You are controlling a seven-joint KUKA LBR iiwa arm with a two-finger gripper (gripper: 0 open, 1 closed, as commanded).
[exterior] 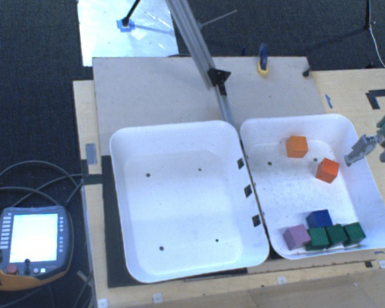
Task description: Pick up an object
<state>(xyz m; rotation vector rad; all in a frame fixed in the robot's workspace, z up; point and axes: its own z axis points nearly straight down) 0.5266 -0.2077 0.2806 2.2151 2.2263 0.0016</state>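
Camera view: at the right edge of the frame, the gripper (357, 151) reaches in over the rim of the right bin (375, 195); whether it is spread or pressed together cannot be told, and nothing is seen in it. Just left of it an orange-red cube (327, 170) lies on the bin floor, with an orange cube (297, 146) further up and left. In the bin's lower right corner sit a blue cube (319, 219), two green cubes (335, 236) and a pink cube (295, 237). The left bin (127, 208) adjoins it. A teach pendant (30, 246) lies at lower left.
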